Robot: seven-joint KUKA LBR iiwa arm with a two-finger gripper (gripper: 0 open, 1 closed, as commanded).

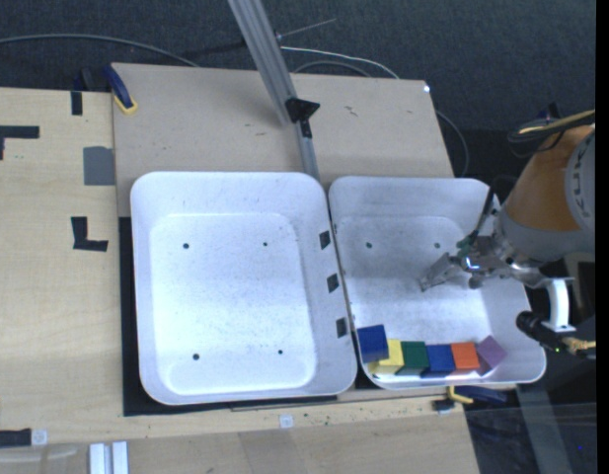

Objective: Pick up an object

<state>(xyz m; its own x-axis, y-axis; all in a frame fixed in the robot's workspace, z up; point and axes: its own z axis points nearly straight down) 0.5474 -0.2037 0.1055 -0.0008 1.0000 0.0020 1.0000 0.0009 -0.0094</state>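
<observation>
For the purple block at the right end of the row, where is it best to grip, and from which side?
Probably from above, across its near and far faces. The purple block sits by the right bin's rounded corner with the orange block against its left side, so only the top looks free for the tool.

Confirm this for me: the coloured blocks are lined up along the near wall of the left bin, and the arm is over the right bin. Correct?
Not quite. The camera view shows the coloured blocks lined up along the near wall of the right bin, not the left bin. The rest holds: the arm is over the right bin, its gripper above the bin floor, apart from the blocks.
</observation>
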